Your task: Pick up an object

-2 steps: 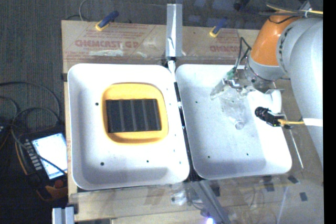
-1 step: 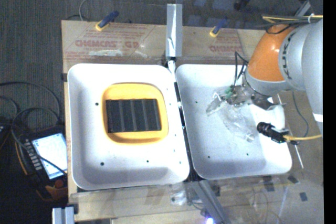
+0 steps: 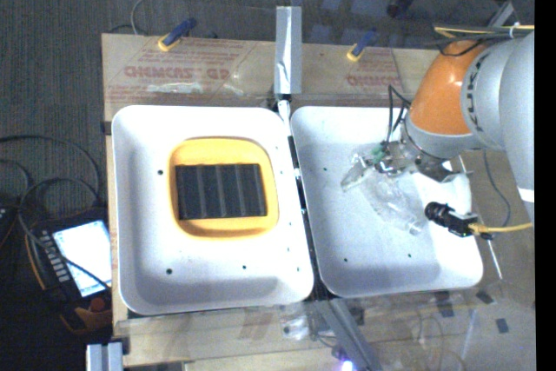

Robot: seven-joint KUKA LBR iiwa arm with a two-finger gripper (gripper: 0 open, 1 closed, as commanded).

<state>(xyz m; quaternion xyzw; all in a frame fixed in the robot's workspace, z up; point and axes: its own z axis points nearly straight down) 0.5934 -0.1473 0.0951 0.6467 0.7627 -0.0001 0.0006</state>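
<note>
The main risk is a miss. The arm (image 3: 486, 100) hangs over the right bin (image 3: 347, 274), yet the yellow tray (image 3: 224, 188) with its dark ribbed insert, the one clear thing to pick, lies in the left bin (image 3: 139, 274), well apart from it. Beneath the wrist sits something clear and crumpled, perhaps plastic film (image 3: 391, 195); it is thin and hard to make out, so a closing grip could slip off it. Whether the jaws (image 3: 389, 162) are open or shut, or have hold of anything, I cannot tell.

A grey arm (image 3: 512, 91) with a glossy orange band (image 3: 439, 104), thin black and yellow cables trailing beside it.
</note>
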